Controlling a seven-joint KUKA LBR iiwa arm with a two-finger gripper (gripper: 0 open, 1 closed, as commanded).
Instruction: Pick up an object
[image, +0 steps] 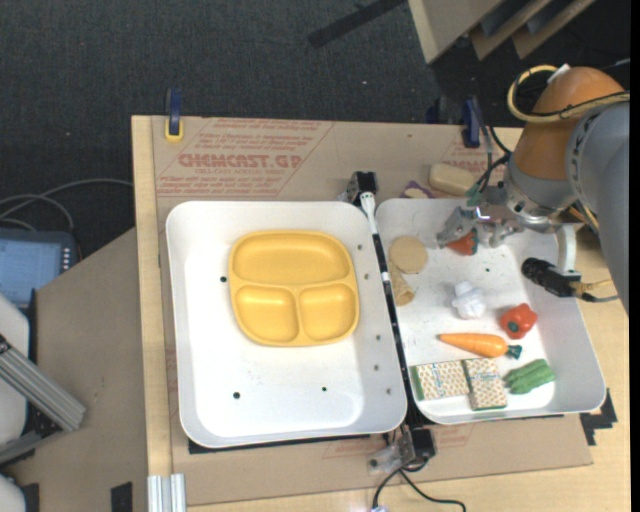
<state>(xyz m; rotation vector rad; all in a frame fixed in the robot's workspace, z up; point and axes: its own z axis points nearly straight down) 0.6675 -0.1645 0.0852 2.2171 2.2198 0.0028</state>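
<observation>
The left white bin (200, 330) holds a yellow plastic three-compartment plate (294, 286). In the right white bin (575, 385) lie a round tan disc (408, 254), a small white lump (467, 298), an orange carrot (474, 344), a red pepper (518, 320), two patterned packets (462, 383) and a green vegetable (528, 376). The tool (478, 226) hangs over that bin's far end just above a small red-orange object (459, 241); I cannot tell how its fingers stand.

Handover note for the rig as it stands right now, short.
Claw: low over the back of the right bin, at a small red item; grip state unreadable, nothing seen lifted.
Right bin also holds: carrot, red pepper, white piece, green vegetable, two patterned packets, tan round piece.
Left bin: yellow divided plate.
Done: no pick confirmed. Left: grasp and lift one object.
</observation>
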